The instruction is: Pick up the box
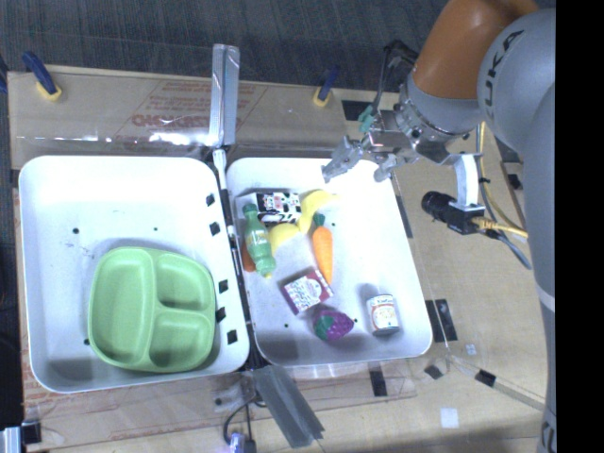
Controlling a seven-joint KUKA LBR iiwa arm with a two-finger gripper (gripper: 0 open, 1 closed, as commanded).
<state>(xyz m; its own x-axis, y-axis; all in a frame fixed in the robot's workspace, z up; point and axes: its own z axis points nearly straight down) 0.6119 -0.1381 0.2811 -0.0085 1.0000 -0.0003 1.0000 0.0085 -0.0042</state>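
The grey arm (500,74) with its orange band reaches in from the right, above the far right corner of the right bin (401,295). The left bin (47,206) carries a green divided plate (151,310) and plays no part here. Both bins rest on the surface (123,102).

The claw (360,159) hangs over the bin's far edge with its two fingers spread apart and nothing between them — though at this slant the exact width of the gap is hard to judge.

The box is most likely the small black-and-white carton (276,204) at the far left of the right bin, well apart from the claw. It is crowded: a green bottle (257,239) lies just beside it on the left, a yellow banana (304,217) touches or nearly touches its right end, and an orange carrot (323,251) lies close below that.

The main risk is a finger landing on the banana or bottle instead of beside the carton, nudging it away or closing on the wrong item. The bin's wall behind the carton also leaves little room.

Nearer the front lie a maroon packet (306,293), purple grapes (333,325) and a small can (382,313) — all clear of the approach.
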